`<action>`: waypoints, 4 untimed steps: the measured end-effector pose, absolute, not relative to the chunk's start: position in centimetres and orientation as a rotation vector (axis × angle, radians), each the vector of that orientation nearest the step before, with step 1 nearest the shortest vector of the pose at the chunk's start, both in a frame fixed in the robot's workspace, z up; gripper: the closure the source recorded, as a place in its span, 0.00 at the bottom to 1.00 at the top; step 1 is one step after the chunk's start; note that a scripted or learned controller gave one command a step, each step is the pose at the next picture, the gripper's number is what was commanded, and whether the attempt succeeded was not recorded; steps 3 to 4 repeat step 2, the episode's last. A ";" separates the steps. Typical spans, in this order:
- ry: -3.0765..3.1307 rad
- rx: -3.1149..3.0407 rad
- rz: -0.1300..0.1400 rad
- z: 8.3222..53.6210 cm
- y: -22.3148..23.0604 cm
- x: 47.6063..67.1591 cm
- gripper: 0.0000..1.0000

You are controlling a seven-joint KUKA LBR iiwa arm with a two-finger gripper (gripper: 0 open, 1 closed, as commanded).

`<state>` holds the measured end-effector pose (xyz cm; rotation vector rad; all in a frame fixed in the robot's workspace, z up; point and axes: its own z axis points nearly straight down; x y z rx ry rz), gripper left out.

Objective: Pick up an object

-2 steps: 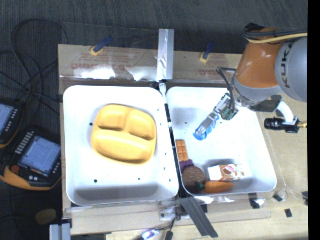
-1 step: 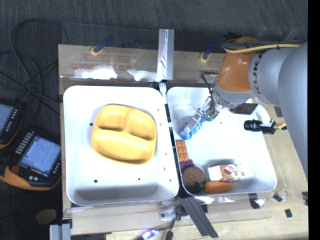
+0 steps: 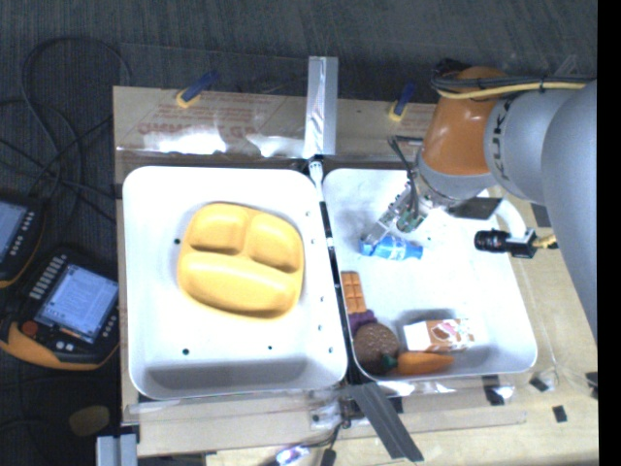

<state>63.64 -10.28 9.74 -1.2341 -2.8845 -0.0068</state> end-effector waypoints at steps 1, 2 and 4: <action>-2.572 -1.818 -0.011 9.1 -12.1 64.1 1.00; -2.708 -1.588 0.007 20.0 -8.3 59.2 1.00; -2.708 -1.588 0.007 20.0 -8.3 59.2 1.00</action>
